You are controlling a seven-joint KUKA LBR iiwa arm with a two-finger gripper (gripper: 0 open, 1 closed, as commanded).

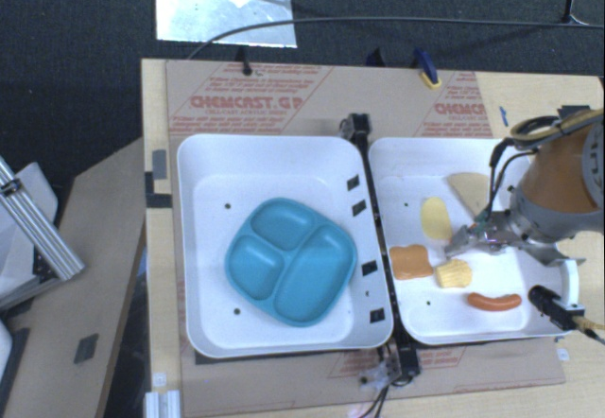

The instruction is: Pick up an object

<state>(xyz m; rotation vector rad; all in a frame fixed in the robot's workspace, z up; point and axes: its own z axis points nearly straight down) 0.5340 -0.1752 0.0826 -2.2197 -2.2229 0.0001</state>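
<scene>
Two white bins sit side by side on the bench. Left bin [203, 217] holds a blue tray [290, 260] with three compartments, lying flat near the bin's middle. Right bin [416, 165] holds several food pieces. Nearest the divider lies an orange toast slice [410, 261]. Just above and right of it is a pale yellow oval piece [435, 216]. Right of the toast, a small yellow chunk [454, 273] lies close beside it. Below and right of that chunk, a red-orange sausage [494, 302] lies lengthwise near the bin's front wall. A tan wedge [469, 189] rests toward the back. The gripper [473, 238] hangs low over the right bin, between the oval piece and the chunk, just above the chunk. I cannot tell how its grip stands, and nothing is plainly seen in it.
</scene>
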